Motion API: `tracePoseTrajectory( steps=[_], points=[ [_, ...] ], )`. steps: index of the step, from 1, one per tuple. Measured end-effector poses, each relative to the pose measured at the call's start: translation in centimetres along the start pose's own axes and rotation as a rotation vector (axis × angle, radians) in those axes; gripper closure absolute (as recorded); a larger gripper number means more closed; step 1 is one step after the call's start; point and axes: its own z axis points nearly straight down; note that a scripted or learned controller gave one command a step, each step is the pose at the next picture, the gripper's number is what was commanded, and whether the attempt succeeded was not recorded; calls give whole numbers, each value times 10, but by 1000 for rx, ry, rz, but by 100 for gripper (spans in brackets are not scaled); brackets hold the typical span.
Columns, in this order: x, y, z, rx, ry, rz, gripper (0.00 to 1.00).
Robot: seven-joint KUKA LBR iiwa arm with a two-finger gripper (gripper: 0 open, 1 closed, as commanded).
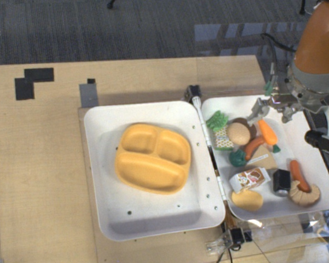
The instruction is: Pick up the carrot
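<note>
The small orange plastic toy carrot [267,132], likely light, stiff and slick, wants pinching across its thick middle; whether the grey two-finger gripper [277,104], just beyond it, is open I cannot tell.

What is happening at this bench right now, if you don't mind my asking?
A robot arm has reached in over the right bin, which holds a jumble of toy food. Its claw hovers near the carrot, which lies in the bin, not yet lifted. The left bin holds a yellow divided tray.

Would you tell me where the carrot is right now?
The carrot lies in the right bin, near its upper edge, just right of the brown round item, below the gripper.
</note>
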Motion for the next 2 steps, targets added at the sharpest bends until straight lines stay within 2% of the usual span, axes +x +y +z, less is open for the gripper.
tracePoseTrajectory(
  steps=[1,2],
  points=[
    [-40,27,119,-18,-7,-65,0],
    [-48,35,136,-39,-8,-60,0]
  ],
)
